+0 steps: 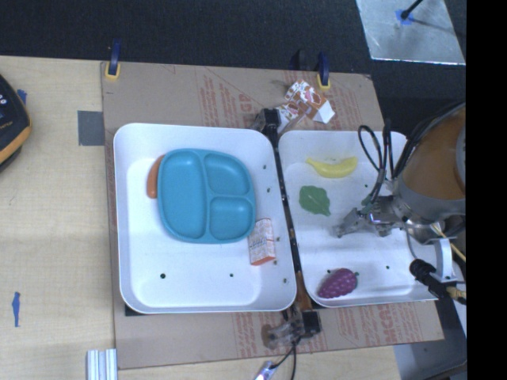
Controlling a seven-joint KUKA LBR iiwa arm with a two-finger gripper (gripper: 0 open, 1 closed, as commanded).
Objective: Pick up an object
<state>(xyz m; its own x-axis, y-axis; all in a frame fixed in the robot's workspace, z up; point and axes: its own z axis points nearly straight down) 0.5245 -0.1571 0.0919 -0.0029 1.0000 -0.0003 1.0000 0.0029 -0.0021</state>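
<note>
Camera view from above gives me two white bins side by side on the table (55, 236). In the right bin (317, 252), a yellow banana (333, 165) lies at about 12 o'clock, a green leaf (314, 200) sits toward 10 o'clock, and a purple bunch of grapes (339, 283) rests at 6 o'clock near the front rim. My hand (355, 223) hangs low at the middle of that bin, closest to the leaf and apart from it; I cannot tell how far it is open, and I see nothing gripped in it. The left bin (135, 283) carries a blue divided plate (207, 195), an orange thing (151, 179) tucked under the plate's 9 o'clock edge, and a small carton (262, 241) at 4 o'clock. I judge the leaf light, thin and floppy, hard to pinch off a flat floor. The grapes look light, lumpy and fairly firm, so I would close across their middle.
</note>
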